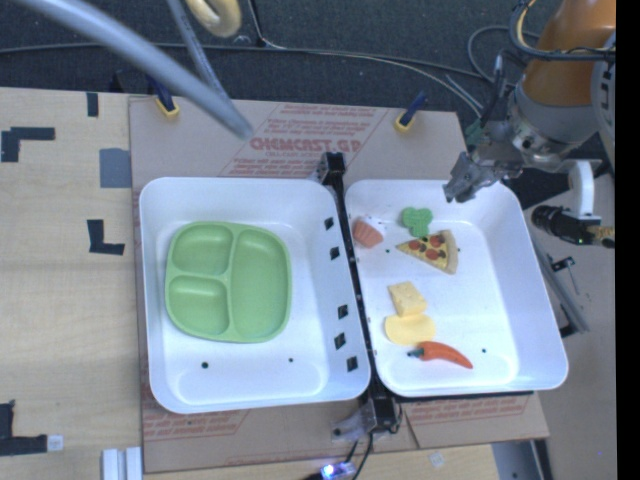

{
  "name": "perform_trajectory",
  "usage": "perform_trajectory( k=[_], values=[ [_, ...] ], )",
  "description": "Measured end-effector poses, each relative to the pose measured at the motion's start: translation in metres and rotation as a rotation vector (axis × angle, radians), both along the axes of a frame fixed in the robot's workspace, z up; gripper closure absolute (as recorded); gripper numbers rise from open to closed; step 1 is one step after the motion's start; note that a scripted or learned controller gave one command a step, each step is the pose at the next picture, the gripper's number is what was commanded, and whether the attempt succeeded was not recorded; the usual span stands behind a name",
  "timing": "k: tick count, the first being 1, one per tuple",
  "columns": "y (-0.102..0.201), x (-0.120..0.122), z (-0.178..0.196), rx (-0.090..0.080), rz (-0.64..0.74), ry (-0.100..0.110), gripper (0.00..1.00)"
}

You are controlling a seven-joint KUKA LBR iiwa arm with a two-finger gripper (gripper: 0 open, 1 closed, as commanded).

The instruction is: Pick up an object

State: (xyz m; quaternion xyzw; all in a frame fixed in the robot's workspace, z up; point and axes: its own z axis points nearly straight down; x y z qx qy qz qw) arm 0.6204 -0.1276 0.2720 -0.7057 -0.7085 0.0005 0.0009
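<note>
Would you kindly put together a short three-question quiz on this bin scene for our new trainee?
1. True or false: the green divided plate lies in the left bin.
2. Which item lies nearest the pizza slice? A) broccoli piece B) red pepper C) cheese cube
3. Fill in: the gripper hovers over the right bin's ____ corner.

Key: 1 true; 2 A; 3 far right.

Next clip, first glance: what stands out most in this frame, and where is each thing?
The green divided plate lies alone in the left bin. In the right bin toy foods are scattered: a pizza slice and green piece toward the far side, a red pepper at the near edge. The gripper hangs over that bin's far right corner, with the arm's orange band above.
</note>
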Motion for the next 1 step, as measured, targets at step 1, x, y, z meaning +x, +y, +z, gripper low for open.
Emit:
perform_trajectory(
  k=[1],
  values=[
    [0.0586,-0.0145,-0.0156,0.000,0.001,0.001,1.00]
  ],
)
